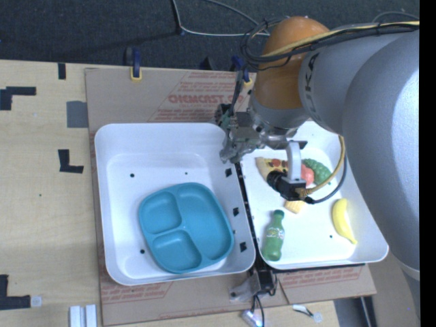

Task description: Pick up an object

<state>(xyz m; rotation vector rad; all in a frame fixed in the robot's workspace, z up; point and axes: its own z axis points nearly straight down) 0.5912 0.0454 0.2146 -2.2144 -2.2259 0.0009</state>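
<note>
Overhead, the grey arm (368,94) reaches in from the right, its orange band (289,43) above the far edge of the bins. The gripper (230,152) hangs over the divide between the 2 bins, near their far end, and its state cannot be told from this angle; nothing shows in its grasp.

Things to pick lie in both bins. The left bin (109,182) holds 1 blue plate (184,229) with 3 compartments, lying flat toward the near side, its right edge near the bin's wall. The right bin (371,254) holds several small things. A green bottle (273,236) lies near the front left corner, cap pointing away. A banana (343,220) lies well apart from it, toward the right wall. Farther back a green and red piece (316,171) sits partly behind the wrist, with a yellow and red scrap (270,162) to its left and a small yellow wedge (294,207) just nearer the front.

Both bins rest on a cardboard sheet (191,99) on the wooden bench (41,203).
</note>
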